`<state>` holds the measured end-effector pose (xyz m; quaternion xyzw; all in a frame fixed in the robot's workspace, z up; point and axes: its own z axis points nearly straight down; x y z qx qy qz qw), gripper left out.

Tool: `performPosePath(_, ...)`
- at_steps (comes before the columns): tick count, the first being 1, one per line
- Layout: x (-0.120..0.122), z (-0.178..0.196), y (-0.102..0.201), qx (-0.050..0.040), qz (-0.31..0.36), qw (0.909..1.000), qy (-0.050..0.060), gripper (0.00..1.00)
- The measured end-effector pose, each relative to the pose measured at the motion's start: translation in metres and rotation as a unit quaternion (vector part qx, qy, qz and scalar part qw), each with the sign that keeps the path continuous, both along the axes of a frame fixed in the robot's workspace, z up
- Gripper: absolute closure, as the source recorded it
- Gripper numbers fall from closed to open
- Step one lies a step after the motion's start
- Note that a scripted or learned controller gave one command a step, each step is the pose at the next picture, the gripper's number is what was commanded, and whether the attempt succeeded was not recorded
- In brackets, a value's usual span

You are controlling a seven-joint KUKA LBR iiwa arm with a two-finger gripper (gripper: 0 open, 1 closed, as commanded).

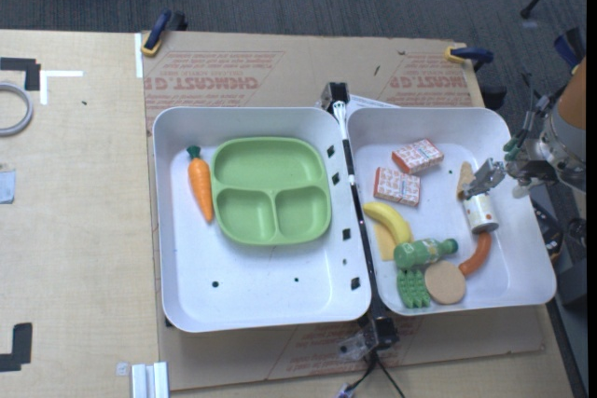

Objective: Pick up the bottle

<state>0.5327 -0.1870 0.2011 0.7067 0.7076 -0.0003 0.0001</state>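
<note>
Wood bench [75,228], cardboard sheet [308,70] with mirrored print, illegible. Left bin [177,284]: green divided plate [272,191], carrot [201,184]. Right bin [522,280]: two snack boxes [407,172], banana [387,224], green bottle [424,250] lying flat near front, sausage [474,254], cookie [446,284]. Gripper [485,174] over right side, finger state unclear.

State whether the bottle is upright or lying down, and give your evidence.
Lying down. The green bottle rests on its side on the right bin's floor, neck pointing toward the sausage.

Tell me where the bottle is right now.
The bottle lies in the right bin, near its front, between the banana and the round cookie.
</note>
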Motion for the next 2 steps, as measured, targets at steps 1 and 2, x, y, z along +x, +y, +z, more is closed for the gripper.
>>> performPosePath(1,0.001,0.010,0.000,-0.0003,0.001,1.0000,0.000,1.00)
performPosePath(2,-0.044,0.040,-0.035,-0.0005,0.202,0.9793,-0.001,1.00)
